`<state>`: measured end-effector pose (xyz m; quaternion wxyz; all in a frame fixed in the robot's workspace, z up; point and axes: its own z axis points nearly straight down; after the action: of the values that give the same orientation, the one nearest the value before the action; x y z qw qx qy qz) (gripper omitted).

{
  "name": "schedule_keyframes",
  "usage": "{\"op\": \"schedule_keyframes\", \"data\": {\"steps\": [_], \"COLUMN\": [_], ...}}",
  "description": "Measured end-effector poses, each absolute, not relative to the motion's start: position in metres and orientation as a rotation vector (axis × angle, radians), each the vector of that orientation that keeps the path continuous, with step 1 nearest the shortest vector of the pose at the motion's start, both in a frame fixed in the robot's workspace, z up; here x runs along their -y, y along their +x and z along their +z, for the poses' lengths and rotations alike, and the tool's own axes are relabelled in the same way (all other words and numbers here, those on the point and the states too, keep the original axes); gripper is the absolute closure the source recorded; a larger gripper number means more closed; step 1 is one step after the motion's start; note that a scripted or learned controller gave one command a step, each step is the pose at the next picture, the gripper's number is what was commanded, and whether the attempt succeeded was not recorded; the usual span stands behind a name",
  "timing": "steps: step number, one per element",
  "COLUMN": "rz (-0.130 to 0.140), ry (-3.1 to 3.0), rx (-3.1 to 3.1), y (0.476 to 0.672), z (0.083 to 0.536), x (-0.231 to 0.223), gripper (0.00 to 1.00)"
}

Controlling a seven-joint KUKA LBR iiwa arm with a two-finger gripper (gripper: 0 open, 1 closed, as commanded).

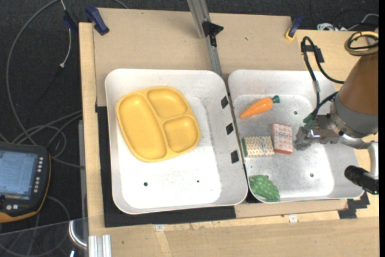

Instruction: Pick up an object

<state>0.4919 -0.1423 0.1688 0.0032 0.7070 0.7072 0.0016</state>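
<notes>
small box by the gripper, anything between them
Nothing visible. The gripper sits in the right bin just right of the small box. The carrot, patterned packet and green toy lie off to the left.

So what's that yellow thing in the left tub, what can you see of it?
The yellow tray looks like a moulded plastic meal plate with rounded corners and three shallow compartments: one long one on its left side and two smaller ones on its right. It lies flat, open side up, turned a little askew, in the upper left part of the left bin. It rests on the bin's speckled white floor, apart from the walls, and its compartments look bare.
</notes>
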Motion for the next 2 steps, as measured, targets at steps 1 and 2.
{"op": "schedule_keyframes", "data": {"steps": [1,2], "rz": [0.006,0.005], "ry": [2.214,2.215], "rx": [-2.219,-2.22], "y": [0.504,0.505], "z": [0.224,0.267], "x": [0.142,0.142], "gripper": [1.0,1.0]}}
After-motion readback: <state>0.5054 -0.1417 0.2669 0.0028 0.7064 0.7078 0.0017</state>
